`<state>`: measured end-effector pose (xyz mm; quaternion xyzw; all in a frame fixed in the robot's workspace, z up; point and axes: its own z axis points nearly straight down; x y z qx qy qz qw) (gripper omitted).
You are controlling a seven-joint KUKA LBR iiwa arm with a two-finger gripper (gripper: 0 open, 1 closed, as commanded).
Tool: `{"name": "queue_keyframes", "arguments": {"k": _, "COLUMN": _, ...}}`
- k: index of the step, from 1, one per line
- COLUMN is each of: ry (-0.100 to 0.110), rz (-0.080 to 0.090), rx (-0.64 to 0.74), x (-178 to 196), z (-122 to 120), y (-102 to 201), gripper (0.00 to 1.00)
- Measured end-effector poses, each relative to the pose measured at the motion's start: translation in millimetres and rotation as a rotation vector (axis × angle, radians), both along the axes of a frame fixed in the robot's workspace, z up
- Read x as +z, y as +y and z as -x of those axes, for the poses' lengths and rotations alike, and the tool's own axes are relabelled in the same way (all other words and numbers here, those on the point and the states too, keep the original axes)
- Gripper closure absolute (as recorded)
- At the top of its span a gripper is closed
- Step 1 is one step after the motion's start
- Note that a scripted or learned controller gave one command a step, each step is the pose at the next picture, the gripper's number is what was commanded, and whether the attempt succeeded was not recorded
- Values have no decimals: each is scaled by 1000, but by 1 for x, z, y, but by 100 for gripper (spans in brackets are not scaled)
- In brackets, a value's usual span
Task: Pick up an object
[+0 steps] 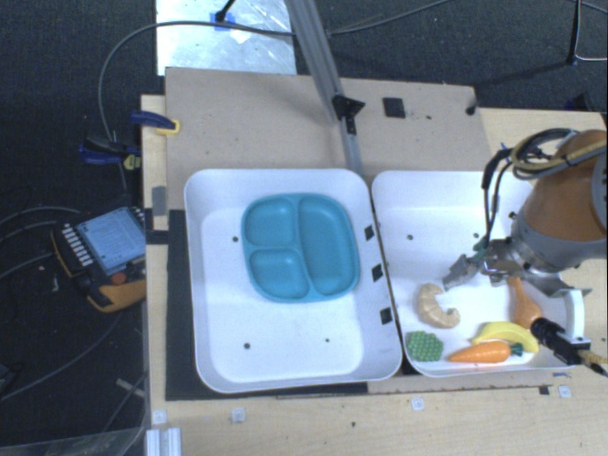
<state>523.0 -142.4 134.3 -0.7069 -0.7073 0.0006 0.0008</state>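
Camera view shows two white bins side by side on the desk. One blue divided plate lies in the left bin. Five items sit in the right bin's near part: one croissant, one green piece, one carrot, one banana, one orange piece. Just beyond the croissant hangs the tool; I cannot tell its opening.

Counted: two white bins; one blue divided plate; one croissant; one banana; two carrots; one green vegetable piece.
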Motion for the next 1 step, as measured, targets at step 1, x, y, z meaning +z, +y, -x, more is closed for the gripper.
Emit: {"name": "queue_keyframes", "arguments": {"k": 1, "ry": -8, "rz": 1, "rx": 0, "x": -48, "z": -2, "y": 0, "gripper": 0}}
